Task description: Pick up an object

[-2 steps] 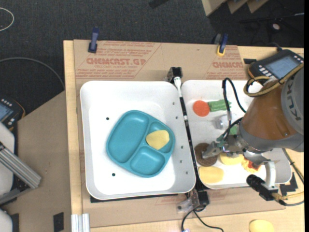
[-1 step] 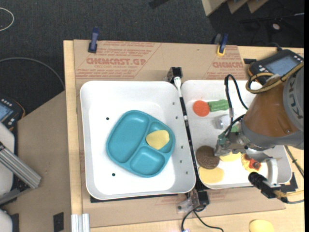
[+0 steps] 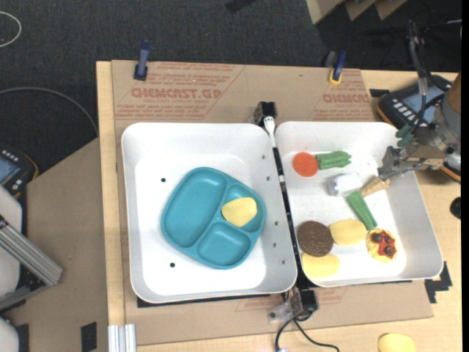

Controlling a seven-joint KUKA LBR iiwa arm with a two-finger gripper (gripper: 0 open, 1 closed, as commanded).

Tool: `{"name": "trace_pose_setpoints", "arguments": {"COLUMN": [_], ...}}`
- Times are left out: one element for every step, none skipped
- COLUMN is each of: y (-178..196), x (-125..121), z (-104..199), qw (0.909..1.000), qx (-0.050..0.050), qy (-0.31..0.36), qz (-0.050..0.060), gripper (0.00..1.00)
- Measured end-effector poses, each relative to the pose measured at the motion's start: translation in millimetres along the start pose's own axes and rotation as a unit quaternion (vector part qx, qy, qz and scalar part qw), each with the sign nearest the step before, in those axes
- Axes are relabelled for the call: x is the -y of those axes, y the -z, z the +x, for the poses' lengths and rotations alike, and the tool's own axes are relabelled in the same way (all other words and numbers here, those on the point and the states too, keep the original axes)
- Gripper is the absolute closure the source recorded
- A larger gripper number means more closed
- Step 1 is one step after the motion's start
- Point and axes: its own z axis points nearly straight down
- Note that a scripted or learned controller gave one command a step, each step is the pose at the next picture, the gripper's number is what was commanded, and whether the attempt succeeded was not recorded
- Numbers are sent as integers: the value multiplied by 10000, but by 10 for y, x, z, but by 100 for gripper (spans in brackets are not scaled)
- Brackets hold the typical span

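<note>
Item: green toy vegetable, right bin, centre-right. Probably light, rigid, smooth plastic; grip across its narrow shaft. Claw near its upper end; whether open or closed: cannot tell.

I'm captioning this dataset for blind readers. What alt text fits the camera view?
A grey robot arm's gripper hovers over the right white bin, which holds toy food: a tomato, a brown cookie and a small pizza slice. The left white bin holds a teal divided plate with a yellow piece in one compartment.
</note>
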Motion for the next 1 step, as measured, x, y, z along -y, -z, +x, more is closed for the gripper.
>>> {"name": "trace_pose_setpoints", "arguments": {"y": [-182], "x": [208], "z": [47], "qw": [9999], "qx": [-28], "qy": [-8], "qz": [114], "gripper": [100]}}
